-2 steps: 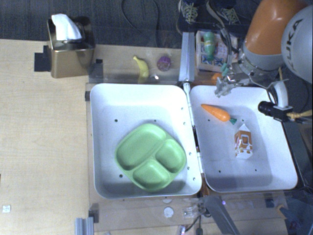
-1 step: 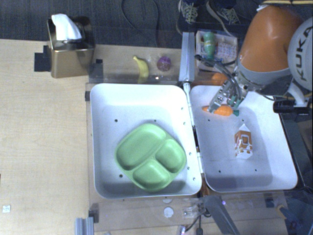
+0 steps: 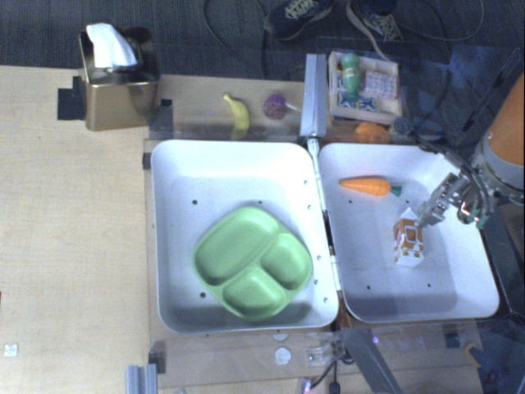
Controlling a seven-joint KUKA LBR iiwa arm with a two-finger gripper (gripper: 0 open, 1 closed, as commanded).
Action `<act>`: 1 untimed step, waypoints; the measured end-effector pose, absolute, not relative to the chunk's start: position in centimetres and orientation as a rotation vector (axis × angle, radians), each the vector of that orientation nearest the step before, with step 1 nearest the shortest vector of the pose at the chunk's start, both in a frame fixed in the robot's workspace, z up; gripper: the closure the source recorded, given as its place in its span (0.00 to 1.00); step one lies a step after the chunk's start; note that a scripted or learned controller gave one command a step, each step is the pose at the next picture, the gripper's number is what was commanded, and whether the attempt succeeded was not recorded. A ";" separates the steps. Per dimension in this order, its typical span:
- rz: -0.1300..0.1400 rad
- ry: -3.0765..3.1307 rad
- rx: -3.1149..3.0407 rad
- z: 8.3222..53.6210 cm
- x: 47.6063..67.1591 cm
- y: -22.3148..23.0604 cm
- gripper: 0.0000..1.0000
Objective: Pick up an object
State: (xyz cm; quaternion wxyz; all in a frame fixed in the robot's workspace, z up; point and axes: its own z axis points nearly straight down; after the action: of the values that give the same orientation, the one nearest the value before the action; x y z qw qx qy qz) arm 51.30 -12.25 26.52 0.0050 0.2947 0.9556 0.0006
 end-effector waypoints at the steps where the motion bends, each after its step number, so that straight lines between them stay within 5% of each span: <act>1: 0.003 2.971 1.000 24.1 61.5 -8.3 1.00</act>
State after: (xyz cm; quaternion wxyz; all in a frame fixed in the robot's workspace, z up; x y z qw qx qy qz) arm 61.52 -8.34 24.09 0.0034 0.3190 0.9477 0.0011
